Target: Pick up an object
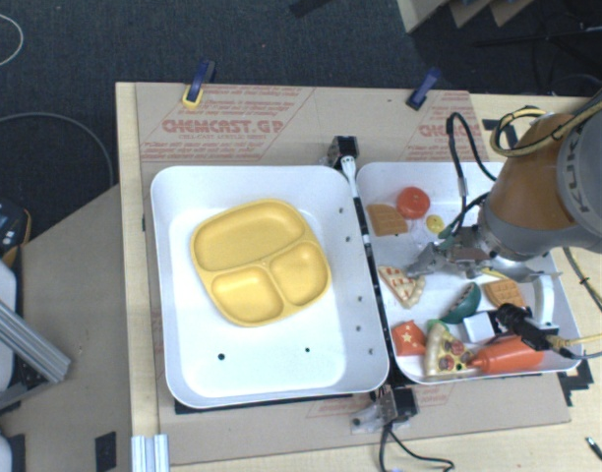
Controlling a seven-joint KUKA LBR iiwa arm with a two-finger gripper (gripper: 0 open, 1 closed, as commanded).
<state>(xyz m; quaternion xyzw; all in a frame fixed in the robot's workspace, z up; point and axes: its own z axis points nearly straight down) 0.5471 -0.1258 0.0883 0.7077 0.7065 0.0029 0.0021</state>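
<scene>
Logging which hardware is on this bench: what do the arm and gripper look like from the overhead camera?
The arm is a thick, rounded grey body with a broad orange band above the wrist. Black cables loop along its upper side, with a yellow one coiled near the top. The gripper is a metallic grey piece tapering to a narrow tip over the right bin. No markings are legible.
</scene>
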